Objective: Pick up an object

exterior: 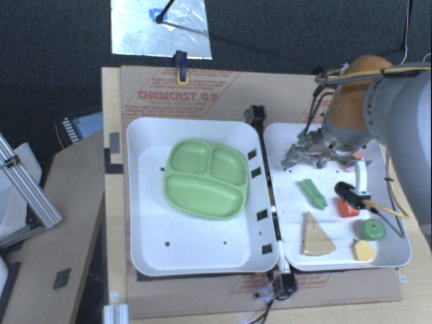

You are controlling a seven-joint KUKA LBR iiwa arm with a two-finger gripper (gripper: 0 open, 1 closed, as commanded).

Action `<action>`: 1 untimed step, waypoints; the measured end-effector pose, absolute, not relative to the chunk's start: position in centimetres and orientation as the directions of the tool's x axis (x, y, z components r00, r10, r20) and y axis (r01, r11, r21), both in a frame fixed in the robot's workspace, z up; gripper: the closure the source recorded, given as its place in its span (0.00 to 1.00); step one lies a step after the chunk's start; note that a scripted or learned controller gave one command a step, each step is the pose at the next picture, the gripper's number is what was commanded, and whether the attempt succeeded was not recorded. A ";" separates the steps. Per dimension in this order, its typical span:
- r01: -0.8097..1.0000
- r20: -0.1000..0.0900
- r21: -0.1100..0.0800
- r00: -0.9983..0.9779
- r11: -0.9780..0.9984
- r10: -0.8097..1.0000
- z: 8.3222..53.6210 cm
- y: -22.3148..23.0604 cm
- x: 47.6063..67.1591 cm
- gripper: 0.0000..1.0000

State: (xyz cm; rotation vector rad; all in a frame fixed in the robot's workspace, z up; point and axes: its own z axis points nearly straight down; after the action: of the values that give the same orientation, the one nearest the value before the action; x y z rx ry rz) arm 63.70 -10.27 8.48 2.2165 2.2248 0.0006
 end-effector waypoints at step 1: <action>1.000 -0.001 0.004 -0.005 0.005 1.000 9.6 -10.3 63.8 1.00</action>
State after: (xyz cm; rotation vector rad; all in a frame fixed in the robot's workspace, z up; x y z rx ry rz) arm 63.80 -10.29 9.61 2.2138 2.2242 0.0039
